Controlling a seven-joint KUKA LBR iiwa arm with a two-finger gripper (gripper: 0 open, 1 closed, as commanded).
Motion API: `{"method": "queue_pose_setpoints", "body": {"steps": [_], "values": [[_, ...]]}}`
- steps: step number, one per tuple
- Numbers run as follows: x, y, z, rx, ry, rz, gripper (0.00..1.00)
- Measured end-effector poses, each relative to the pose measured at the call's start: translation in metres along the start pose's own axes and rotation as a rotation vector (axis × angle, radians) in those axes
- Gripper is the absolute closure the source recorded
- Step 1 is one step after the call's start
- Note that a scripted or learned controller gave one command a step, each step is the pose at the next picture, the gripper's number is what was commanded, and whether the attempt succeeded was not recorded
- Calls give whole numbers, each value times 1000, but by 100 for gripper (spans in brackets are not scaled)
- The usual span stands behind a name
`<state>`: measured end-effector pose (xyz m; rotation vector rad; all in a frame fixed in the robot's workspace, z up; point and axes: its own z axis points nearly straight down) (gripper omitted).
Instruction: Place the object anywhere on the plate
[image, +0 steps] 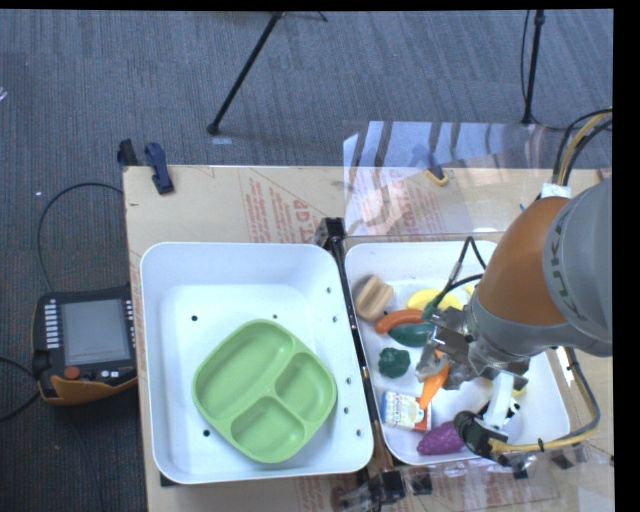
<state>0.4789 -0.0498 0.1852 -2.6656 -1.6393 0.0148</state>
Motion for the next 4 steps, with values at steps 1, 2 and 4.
{"method": "queue_pose_setpoints", "body": {"steps": [1, 2, 4], "values": [[55, -33, -31, -5, 1, 21, 100], [116, -65, 2, -1, -4, -37, 100], [151, -82, -52, -6, -4, -227, 0]]}}
